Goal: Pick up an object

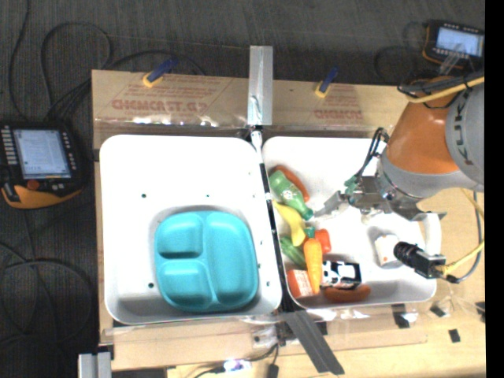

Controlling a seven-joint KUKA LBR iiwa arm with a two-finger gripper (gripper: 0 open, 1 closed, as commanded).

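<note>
Toy foods lie in a heap along the left wall of the right bin (346, 152). At the top are a green piece (278, 184) and an orange-red piece (294, 184). Below them lie a yellow piece (293, 210), an orange carrot (313, 261), a red block (298, 282), a black-and-white item (341, 272) and a red sausage (344, 293). My gripper (334, 201) hangs over the middle of the right bin, just right of the yellow piece, pointing left toward the heap. Nothing shows in its grasp.
A teal divided plate (206, 259) rests in the left bin (157, 164). The grey arm with its orange band (421, 144) covers the right bin's right side. A white part (385, 250) and a black part (415, 258) hang below the wrist.
</note>
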